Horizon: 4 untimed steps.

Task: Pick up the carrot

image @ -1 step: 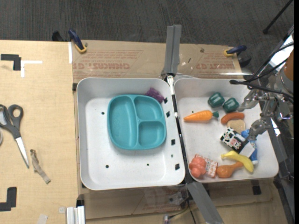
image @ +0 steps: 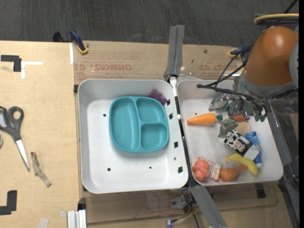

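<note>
The carrot (image: pixel 202 119) lies on the floor of the right bin (image: pixel 190 141), in its upper left area, with the tapered end pointing toward the divider between the bins. The gripper (image: pixel 229 112) hangs above the same bin, just to the right of the carrot's thick end; contact between them cannot be judged. Whether the fingers are spread or closed cannot be determined. Nothing is seen between them.

The right bin also contains a black-and-white cow-patterned item (image: pixel 236 142), a banana (image: pixel 243 164), a blue item (image: pixel 252 144) and pink and orange toy foods (image: pixel 203 169) along the lower wall.

The left bin (image: pixel 95 170) holds a teal compartment plate (image: pixel 139 124). Scissors (image: pixel 14 132) lie on the table (image: pixel 38 103).
</note>
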Motion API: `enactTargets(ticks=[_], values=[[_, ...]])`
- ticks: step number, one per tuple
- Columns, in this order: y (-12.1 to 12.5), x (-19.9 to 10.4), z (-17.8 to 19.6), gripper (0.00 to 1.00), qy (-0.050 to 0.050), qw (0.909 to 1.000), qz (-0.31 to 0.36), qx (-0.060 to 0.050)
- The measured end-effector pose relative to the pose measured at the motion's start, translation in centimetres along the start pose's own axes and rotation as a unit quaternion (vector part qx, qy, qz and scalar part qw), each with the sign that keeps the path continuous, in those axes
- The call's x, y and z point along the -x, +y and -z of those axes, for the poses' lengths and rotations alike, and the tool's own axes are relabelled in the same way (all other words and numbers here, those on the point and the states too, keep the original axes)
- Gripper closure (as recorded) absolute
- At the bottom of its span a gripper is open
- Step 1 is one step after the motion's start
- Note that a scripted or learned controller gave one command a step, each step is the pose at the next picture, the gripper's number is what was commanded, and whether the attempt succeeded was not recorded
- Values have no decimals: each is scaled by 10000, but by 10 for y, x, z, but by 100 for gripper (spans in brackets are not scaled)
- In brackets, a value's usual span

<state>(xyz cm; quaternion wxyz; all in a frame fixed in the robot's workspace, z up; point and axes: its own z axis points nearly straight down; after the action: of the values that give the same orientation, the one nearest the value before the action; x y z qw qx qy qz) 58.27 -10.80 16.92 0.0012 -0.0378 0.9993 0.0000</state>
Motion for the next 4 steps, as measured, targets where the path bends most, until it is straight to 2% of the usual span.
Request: enactTargets(ticks=[1, 2, 3, 4], values=[[12, 26, -63, 0, -4, 9980, -628, -1], [10, 43, -75, 0, -22, 9996, -294, -7], [7, 45, -74, 0, -29, 10000, 22, -10], [-3, 5, -76, 0, -3, 10000, 74, -4]])
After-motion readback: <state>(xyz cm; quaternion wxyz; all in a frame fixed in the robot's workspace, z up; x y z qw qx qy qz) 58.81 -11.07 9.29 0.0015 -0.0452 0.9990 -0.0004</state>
